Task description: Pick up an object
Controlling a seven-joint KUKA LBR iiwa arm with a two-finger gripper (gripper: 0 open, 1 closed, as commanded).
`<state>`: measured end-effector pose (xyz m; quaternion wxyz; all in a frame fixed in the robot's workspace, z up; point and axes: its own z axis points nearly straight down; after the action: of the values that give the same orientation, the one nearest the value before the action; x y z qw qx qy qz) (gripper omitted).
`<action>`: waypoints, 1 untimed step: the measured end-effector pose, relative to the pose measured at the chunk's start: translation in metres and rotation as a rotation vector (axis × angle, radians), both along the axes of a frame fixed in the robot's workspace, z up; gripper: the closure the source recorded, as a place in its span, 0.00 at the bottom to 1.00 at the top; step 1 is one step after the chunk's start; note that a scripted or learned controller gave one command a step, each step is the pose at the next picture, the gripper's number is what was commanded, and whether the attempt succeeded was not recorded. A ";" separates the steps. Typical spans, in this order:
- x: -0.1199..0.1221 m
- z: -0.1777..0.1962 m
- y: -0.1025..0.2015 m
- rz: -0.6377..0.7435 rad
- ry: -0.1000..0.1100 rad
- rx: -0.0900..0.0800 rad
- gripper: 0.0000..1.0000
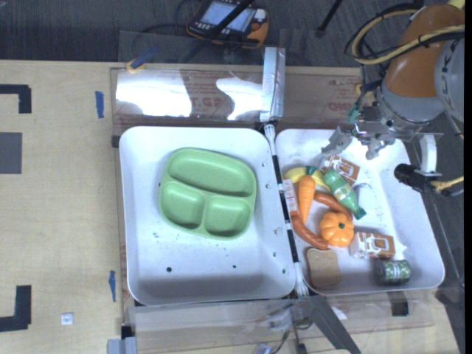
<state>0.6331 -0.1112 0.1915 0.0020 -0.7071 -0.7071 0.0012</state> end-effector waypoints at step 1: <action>0.000 -0.082 -0.021 0.044 -0.013 -0.004 0.00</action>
<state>0.6326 -0.1322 0.1096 -0.0041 -0.6912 -0.7226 -0.0018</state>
